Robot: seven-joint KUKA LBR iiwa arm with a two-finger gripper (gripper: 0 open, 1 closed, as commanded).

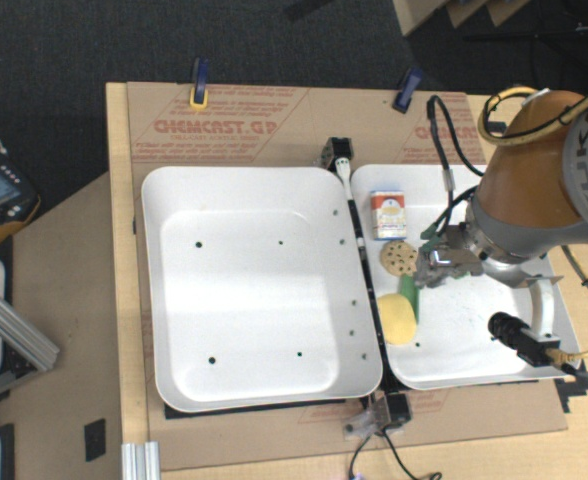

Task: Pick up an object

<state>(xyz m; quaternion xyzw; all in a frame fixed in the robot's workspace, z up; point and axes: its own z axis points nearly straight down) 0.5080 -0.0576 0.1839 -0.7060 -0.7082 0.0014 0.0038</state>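
A single fixed camera looks down at a slant from above the desk [274,108], far enough back to take in both white bins whole. The left bin [164,298] sits mid-frame, with the right bin [464,363] just beside it toward the frame's right edge. Dark floor shows beyond the desk's far edge.

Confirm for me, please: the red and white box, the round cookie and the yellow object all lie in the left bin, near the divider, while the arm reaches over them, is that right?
Not quite: the camera view shows the red and white box, the round cookie and the yellow object in the right bin, not the left bin. They do lie near the divider, with the arm reaching over that bin.
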